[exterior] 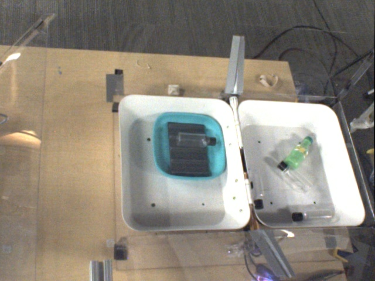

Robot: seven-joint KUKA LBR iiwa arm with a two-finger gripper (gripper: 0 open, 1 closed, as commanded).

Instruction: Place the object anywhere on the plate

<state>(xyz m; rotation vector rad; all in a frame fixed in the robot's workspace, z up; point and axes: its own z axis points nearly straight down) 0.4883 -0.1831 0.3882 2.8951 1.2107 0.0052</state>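
A green plastic bottle (pixel 297 152) lies tilted in the right shallow white bin (pixel 345 157). A dark ridged block (pixel 188 151) rests on the teal square plate (pixel 160 148) in the left white bin (pixel 135 174). Both bins sit on a tan wooden worktop (pixel 58 157) above grey carpet (pixel 146 10).

No legible text, labels, nos. or signs on anything in view.

A turquoise plate (pixel 160 151) carries a black ribbed block (pixel 187 157). The bottle (pixel 296 153) is bright green, both bins (pixel 176 212) are white, and the worktop (pixel 64 157) is tan.
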